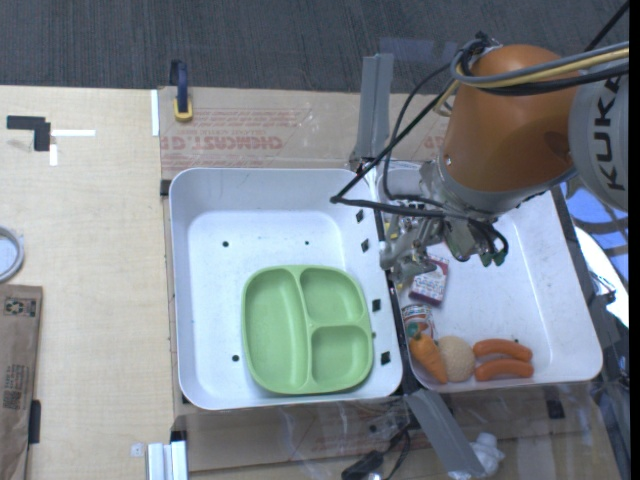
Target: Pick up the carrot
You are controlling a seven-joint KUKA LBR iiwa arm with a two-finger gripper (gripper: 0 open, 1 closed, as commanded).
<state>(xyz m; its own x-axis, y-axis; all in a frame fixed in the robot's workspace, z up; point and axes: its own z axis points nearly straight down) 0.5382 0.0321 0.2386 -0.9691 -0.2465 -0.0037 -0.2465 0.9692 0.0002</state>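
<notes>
The carrot (428, 359) is small and orange and lies at the front left corner of the right bin (560, 268), beside a beige round item (457, 358). My gripper (404, 255) hangs over the left side of that bin, under the orange wrist band (500, 118), a good way behind the carrot. Cables and metal parts clutter it. A pink and white packet (429, 285) lies just below the gripper, and a small can (416, 321) sits between the packet and the carrot.
Two orange sausages (503, 359) lie at the right bin's front, right of the beige item. A green divided plate (307, 328) rests in the left bin (200, 268). The wall between the bins runs close to the carrot's left.
</notes>
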